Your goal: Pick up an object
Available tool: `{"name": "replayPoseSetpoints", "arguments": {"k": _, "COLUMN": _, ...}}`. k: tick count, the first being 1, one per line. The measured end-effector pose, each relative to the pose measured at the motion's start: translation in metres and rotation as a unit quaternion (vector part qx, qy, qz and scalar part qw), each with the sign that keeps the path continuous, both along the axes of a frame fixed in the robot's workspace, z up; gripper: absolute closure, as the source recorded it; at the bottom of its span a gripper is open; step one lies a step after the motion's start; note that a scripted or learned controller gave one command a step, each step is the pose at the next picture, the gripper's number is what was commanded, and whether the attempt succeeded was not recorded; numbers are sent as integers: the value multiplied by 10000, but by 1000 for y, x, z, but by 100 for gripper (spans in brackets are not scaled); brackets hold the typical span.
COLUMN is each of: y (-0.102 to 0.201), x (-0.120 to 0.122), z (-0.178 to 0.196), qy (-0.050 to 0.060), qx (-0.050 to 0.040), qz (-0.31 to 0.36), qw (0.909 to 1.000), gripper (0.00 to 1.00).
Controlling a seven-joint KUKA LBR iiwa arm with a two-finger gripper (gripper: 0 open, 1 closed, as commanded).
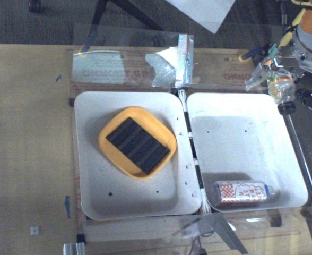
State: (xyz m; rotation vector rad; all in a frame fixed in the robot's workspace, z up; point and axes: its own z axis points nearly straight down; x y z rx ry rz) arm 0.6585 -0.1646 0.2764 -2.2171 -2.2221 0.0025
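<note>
Tube (pixel 243 190) lies near the right bin's (pixel 235 121) front wall (probably light, slippery); grasp across its middle. Gripper (pixel 275 78) waits beyond, its grip state I cannot tell.

Wooden bench (pixel 28 142), two white bins (pixel 92 195) (pixel 241 116) side by side

A single fixed camera looks down from above at a slant, far enough back to frame both white bins, the left bin (pixel 92 195) and right bin (pixel 283 142), the wooden surface (pixel 23 142) around them, and floor beyond.
</note>
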Motion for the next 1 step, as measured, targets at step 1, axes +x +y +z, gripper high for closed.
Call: {"name": "replayPoseSetpoints", "arguments": {"k": 1, "y": 11, "x": 9, "z": -152, "qy": -4, "qx": -6, "qz": -393, "qw": 9992, "gripper": 0}}
